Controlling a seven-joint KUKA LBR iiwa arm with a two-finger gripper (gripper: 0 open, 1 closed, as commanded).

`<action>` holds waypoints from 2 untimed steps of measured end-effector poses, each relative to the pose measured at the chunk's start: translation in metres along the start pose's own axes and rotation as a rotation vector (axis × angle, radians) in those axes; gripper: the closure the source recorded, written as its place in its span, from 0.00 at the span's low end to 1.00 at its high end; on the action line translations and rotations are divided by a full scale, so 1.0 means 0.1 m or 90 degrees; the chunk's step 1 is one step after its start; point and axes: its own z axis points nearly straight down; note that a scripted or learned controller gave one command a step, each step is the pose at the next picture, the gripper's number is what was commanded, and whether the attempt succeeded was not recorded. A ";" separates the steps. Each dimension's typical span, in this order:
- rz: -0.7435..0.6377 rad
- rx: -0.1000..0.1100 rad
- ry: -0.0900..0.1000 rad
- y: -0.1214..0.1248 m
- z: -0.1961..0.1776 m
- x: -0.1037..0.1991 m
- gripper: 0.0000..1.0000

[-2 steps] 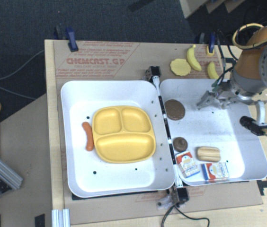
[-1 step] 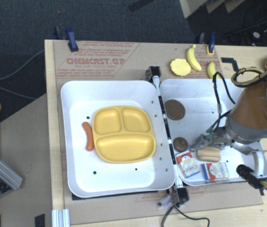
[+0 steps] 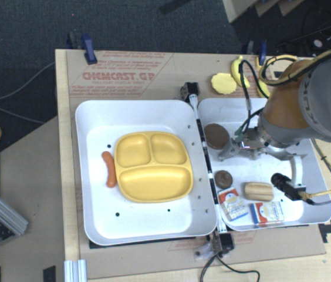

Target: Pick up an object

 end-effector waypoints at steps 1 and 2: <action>-0.002 0.008 -0.002 1.00 0.00 0.03 0.00; 0.004 0.005 -0.001 0.97 0.01 -0.15 0.00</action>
